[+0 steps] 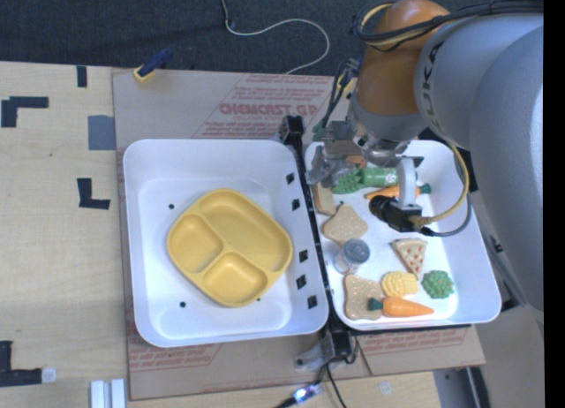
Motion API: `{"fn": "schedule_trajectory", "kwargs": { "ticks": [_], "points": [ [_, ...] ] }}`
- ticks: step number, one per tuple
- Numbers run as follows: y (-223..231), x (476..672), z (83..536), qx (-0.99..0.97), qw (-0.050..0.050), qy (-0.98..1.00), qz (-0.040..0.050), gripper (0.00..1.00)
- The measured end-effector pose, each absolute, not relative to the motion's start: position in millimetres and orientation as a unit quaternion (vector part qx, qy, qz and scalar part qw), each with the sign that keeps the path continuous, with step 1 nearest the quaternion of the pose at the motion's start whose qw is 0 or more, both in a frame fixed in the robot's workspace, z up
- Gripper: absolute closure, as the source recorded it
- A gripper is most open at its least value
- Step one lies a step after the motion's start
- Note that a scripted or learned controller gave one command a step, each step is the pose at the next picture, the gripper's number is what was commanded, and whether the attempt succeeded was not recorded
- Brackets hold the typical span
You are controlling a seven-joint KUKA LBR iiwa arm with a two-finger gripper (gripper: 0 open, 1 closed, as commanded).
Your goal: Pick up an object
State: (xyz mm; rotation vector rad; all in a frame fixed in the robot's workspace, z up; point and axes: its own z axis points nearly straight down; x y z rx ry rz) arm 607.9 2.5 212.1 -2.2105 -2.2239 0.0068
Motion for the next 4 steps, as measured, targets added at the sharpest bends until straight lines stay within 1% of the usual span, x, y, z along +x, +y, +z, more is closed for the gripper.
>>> {"fn": "schedule_trajectory", "kwargs": {
  "ticks": [1, 2, 3, 4],
  "points": [
    [-6, 615.4, 228, -0.707, 0.001, -0.708, 0.0012, 1.00],
    [-2, 618.8, 228, -0.706, 0.002, -0.708, 0.0013, 1.00],
    [-7, 606.8, 215, -0.707, 0.002, -0.707, 0.0028, 1.00],
    [4, 617.1, 214, -0.706, 0.001, -0.708, 0.0016, 1.00]
  ]
}}
